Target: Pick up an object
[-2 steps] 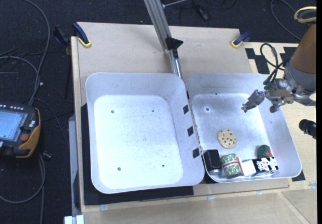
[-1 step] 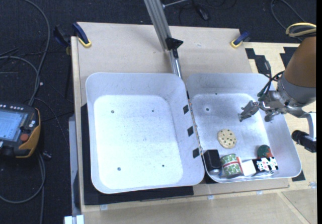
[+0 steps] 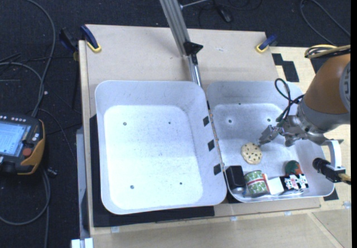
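In the right bin lie a round tan cookie with dark chips, a green-and-white can on its side, a black block, a white piece, a green ball and a small black-and-white toy. My gripper hangs just right of and above the cookie, its fingers pointing left and down toward it. Nothing shows between the fingers. The arm comes in from the right with its orange band above the wrist.
The left bin sits beside the right one on the wooden bench. A slanted metal pole crosses the back. Blue-and-yellow clamps hold the bench corners. A teach pendant lies on the floor at left.
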Controlling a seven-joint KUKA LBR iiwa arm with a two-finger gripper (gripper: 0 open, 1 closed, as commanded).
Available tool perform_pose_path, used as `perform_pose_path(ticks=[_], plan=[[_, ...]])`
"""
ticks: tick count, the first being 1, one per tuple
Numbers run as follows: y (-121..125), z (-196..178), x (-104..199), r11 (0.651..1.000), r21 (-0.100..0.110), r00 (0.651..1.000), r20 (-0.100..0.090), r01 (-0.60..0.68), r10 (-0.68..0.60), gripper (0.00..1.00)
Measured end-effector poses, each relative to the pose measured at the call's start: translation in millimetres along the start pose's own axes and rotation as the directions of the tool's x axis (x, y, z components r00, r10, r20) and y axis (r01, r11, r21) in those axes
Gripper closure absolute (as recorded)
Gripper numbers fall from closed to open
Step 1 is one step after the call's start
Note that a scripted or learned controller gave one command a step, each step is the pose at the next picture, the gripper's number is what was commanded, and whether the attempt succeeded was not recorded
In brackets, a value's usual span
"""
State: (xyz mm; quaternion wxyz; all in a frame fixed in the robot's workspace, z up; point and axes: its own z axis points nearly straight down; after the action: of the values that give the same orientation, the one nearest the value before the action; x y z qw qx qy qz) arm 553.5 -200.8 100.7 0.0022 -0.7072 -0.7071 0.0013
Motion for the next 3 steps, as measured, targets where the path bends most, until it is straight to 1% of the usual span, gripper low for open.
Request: perform_pose_path(ticks=[1,2,3], plan=[[1.5,-12.9,-0.5,1.000,-0.005,1.000,0.002,0.000,0.000,1.00],[3.5,-54.9,1.2,1.000,-0.008,1.000,0.002,0.001,-0.001,1.00],[8.9,-116.8,1.7,1.000,-0.011,1.000,0.003,0.001,-0.001,1.00]])
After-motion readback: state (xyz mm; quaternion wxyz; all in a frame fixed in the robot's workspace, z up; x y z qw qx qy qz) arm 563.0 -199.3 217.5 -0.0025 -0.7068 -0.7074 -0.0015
